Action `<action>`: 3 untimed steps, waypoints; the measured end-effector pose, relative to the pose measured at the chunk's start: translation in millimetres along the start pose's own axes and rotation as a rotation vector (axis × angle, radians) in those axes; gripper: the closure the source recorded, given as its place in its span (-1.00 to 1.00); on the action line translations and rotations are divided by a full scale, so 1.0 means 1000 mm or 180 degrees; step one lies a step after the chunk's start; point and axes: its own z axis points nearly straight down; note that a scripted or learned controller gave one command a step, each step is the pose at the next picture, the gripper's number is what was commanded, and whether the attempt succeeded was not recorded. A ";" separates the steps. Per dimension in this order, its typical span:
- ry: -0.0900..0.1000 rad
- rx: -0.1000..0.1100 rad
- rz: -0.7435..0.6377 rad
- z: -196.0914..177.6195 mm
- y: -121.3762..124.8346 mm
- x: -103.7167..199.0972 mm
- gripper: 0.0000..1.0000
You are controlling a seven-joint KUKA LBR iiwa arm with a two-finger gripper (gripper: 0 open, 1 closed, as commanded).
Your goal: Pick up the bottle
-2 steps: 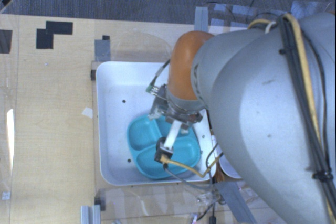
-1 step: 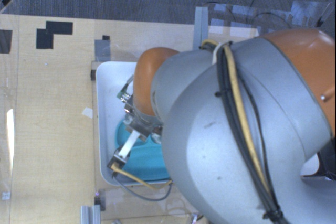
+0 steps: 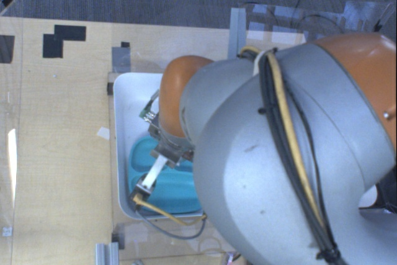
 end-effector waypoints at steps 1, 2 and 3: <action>-0.0023 0.0039 0.0799 -0.121 -0.011 -0.014 1.00; -0.0016 0.0043 -0.0001 0.006 0.000 -0.045 1.00; -0.0007 0.0043 -0.1313 -0.100 -0.010 -0.018 1.00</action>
